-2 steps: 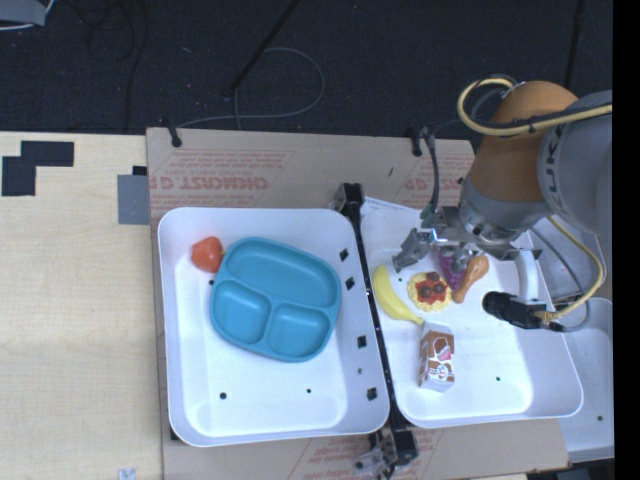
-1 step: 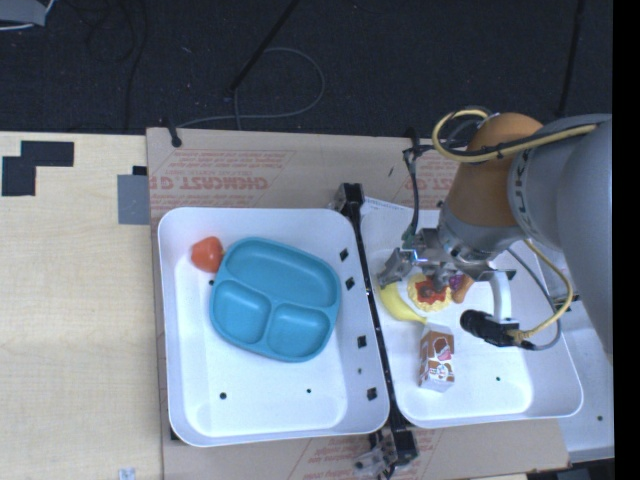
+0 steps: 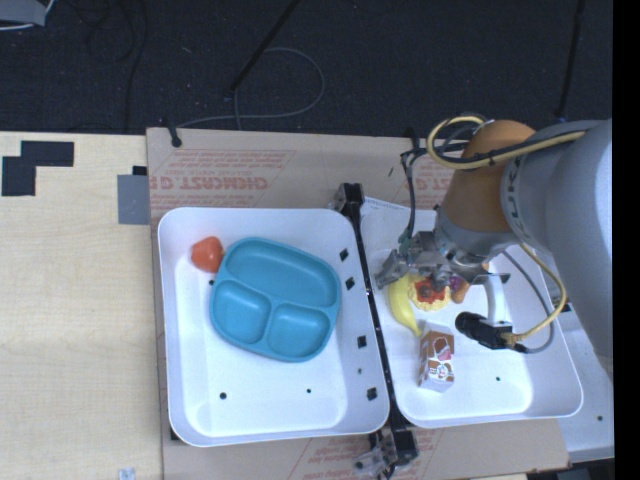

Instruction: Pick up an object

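In the right bin (image 3: 555,393) the banana (image 3: 402,306), a small toy (image 3: 432,292) and the carton (image 3: 437,358) crowded the left half — its near-right floor lay open. The blue plate (image 3: 273,299) and tomato (image 3: 207,254) filled the left bin's (image 3: 190,398) middle — front strip free.

A divided plate (image 3: 275,299) and ball (image 3: 207,254) lie in the left bin (image 3: 190,398); a carton (image 3: 437,359) lies in the right bin (image 3: 545,393).

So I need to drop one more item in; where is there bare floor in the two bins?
Left bin: a wide bare strip below the blue plate. Right bin: bare floor right of the small carton. Crowded around the banana under the gripper.
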Controlling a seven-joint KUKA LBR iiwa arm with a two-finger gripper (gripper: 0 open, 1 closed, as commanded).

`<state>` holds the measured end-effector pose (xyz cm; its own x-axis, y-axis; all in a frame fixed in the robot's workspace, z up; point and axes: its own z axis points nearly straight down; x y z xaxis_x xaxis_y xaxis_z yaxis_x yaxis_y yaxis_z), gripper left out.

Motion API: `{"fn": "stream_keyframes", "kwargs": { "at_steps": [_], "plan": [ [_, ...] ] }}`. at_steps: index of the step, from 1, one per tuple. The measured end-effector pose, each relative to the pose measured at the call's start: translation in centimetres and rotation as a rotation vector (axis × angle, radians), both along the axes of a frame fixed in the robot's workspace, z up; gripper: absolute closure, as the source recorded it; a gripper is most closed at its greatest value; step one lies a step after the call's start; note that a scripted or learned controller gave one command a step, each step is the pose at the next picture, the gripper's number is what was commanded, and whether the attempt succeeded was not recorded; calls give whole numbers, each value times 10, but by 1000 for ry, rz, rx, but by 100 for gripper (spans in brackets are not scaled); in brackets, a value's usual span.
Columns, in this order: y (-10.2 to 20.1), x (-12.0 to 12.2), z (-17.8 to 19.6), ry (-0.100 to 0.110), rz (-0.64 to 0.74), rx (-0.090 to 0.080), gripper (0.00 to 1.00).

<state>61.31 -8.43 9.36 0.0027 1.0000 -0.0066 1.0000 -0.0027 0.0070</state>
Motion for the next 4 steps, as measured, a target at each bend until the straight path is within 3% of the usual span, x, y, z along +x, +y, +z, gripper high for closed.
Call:
{"fn": "stream_keyframes", "kwargs": {
  "at_steps": [1, 2, 4],
  "plan": [
    [-3, 2, 13, -9, -6, -5, 100],
    [-10, 0, 74, 5, -2, 6, 100],
    [-8, -3, 164, 5, 3, 6, 100]
  ]
}}
